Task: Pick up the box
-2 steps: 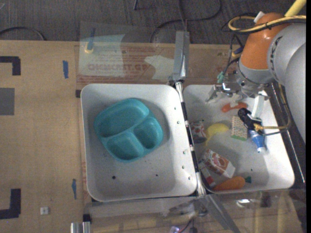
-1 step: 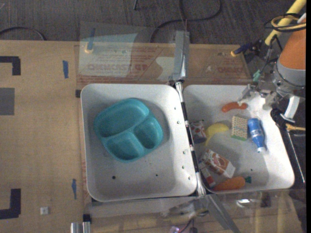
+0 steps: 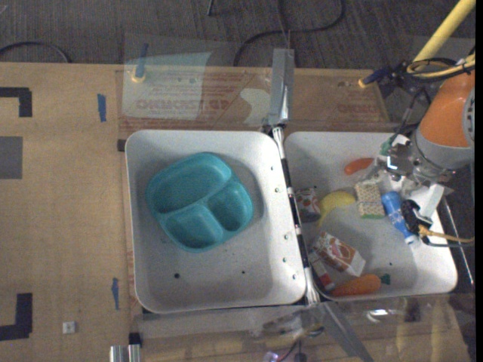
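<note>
A: In the right bin (image 3: 445,277), the box (image 3: 339,253) is seen lying flat near the front wall, a small carton with red and white print; a carrot (image 3: 358,284) lies just beside it, toward the front.

B: Where is the end effector (image 3: 398,178) placed; is anything held?

A: It is placed over the far right part of that bin, well apart from the box; whether it is open or closed cannot be told, since the wrist hides it; nothing is seen to be held.

B: What could go wrong from here?

A: The wrong thing could be taken; a checkered packet (image 3: 369,198), a blue tube (image 3: 395,210) and a lemon (image 3: 337,200) are crowded right under the arm, while the box is farther off; a descent made here would probably meet those instead.

B: And at the box itself?

A: A flat carton with smooth printed faces may be pushed rather than gripped; it could be slid against the carrot or the bin wall.

B: And the other bin?

A: A teal tray (image 3: 199,200) of glossy plastic, rounded, with three compartments, is seen in the left bin (image 3: 151,277); both bins rest on the desk (image 3: 60,202).
</note>
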